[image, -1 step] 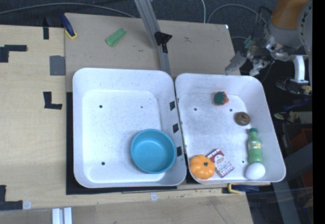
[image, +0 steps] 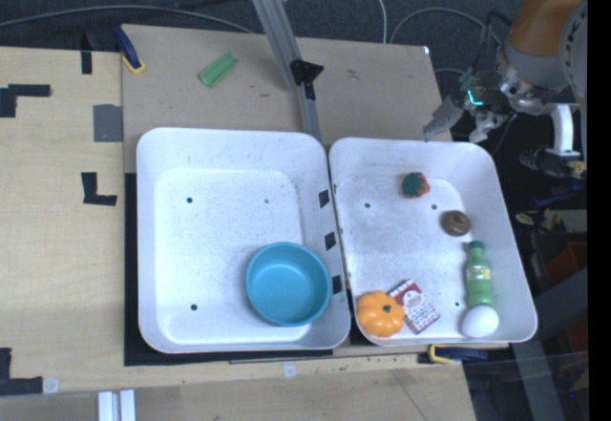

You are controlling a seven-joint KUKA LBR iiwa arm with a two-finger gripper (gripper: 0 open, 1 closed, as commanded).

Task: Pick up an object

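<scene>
The right bin [image: 382, 171] holds a small green and red ball [image: 414, 184], a brown round piece [image: 455, 222], a green bottle [image: 478, 274], a white egg-shaped object [image: 480, 321], an orange pumpkin [image: 381, 313] and a small red and white packet [image: 416, 305]. A blue bowl [image: 286, 283] sits in the left bin [image: 191, 161] near its front right corner. My gripper [image: 456, 115] hangs above the bench just beyond the right bin's far right corner, with nothing seen in it.
A grey metal pole [image: 277, 18] slants across the bench behind the bins. A green block [image: 217, 70] lies on the brown board at the back left. Cables run along the back edge.
</scene>
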